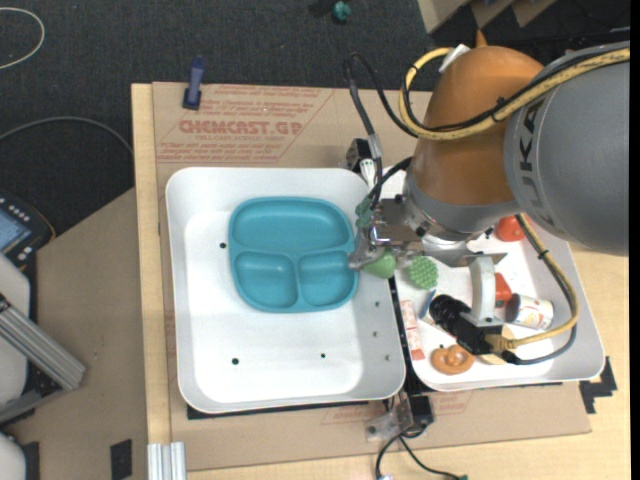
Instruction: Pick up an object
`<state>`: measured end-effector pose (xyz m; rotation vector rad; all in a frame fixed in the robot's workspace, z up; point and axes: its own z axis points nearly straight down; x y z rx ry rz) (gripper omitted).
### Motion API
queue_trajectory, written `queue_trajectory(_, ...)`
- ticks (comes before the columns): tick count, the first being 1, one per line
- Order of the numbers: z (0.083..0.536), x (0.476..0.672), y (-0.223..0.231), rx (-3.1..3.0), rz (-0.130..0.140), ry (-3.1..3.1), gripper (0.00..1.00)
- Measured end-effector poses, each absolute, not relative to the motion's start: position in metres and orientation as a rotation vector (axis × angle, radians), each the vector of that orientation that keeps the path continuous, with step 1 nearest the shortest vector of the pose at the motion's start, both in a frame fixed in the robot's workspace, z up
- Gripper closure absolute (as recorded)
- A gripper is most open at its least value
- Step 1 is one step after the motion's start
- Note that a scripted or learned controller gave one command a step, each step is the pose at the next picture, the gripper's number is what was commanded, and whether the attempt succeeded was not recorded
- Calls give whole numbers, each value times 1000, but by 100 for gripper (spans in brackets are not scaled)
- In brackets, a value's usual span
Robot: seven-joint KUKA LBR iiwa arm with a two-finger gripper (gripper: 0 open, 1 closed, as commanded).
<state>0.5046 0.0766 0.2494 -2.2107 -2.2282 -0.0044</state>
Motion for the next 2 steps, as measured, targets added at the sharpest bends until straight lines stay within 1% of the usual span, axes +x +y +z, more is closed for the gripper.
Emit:
queue_trajectory(1, 421, 526, 63, -2229, -27, -2232, 100)
queue_trajectory(2, 264, 493, 90, -2213, 22, -2214, 100)
